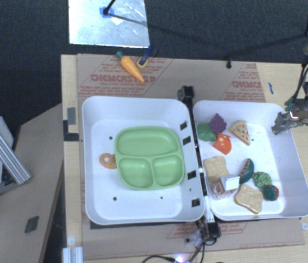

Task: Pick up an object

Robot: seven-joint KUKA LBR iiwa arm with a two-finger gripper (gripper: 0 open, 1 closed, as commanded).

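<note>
Tan toy bread slice (249, 198) at the right white bin's (296, 169) front edge.
Grey gripper (280, 126) hangs over that bin's right rim, grasping nothing visible; whether its fingers are parted is unclear. Green divided plate (148, 156) fills the left bin (96, 147).

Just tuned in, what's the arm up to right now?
The gripper sits at the right bin's far right rim, above the toy food and holding nothing. The pile lies untouched: purple grapes, a cheese wedge, a red pepper, bread slices and some green pieces. The left bin holds a green divided plate and a small pretzel. A toy carrot lies outside on the bench.
</note>
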